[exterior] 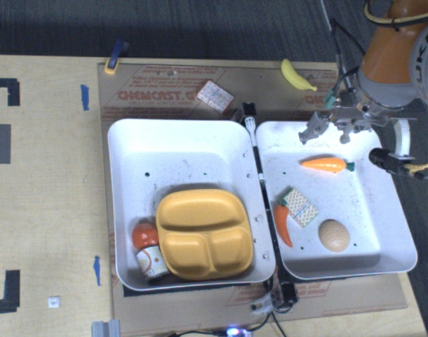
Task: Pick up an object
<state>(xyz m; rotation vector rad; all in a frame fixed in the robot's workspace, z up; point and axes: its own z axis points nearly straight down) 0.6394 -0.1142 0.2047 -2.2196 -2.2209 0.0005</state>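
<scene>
From above, the gripper (328, 133) hangs over the far part of the right bin (382, 258), fingers spread and holding nothing. Just near of it lies an orange carrot (323, 164). Nearer in the same bin sit a second carrot (282, 225), a patterned block (299, 208) and a tan ball (334, 234). The left bin (130, 160) holds a yellow divided tray (203, 232) and a small can (151, 258). A banana (297, 76) lies on the counter (45, 188) beyond the bins.

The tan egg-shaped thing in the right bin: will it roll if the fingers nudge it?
Probably. The tan egg-shaped object looks rounded all over and sits free on the right bin floor, so a push could send it rolling. Its smooth curve may also slip from a pinch.
</scene>
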